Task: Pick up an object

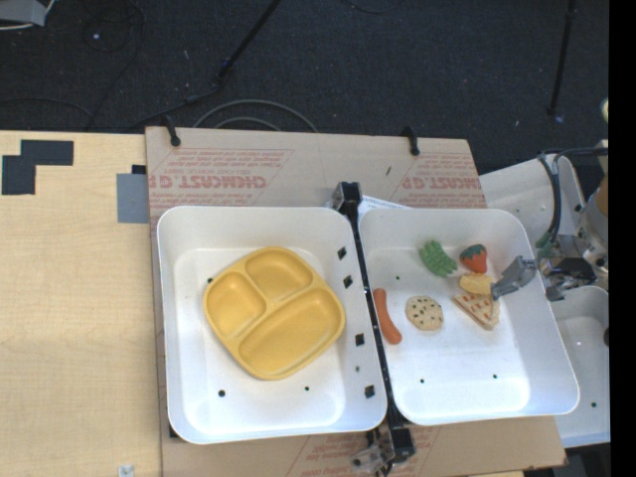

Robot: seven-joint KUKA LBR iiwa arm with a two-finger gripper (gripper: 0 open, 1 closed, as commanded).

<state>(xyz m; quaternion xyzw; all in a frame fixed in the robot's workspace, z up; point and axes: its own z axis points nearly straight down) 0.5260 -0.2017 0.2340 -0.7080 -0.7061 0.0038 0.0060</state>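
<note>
Right bin [497,391] holds 6 toys; the gripper [516,276] hangs beside the banana [475,284]. Approach underway, finger state unclear; next comes a descent.

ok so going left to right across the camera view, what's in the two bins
yellow divided plate → orange sausage → chocolate-chip cookie → green leafy piece → gripper at the right bin's right side
</note>
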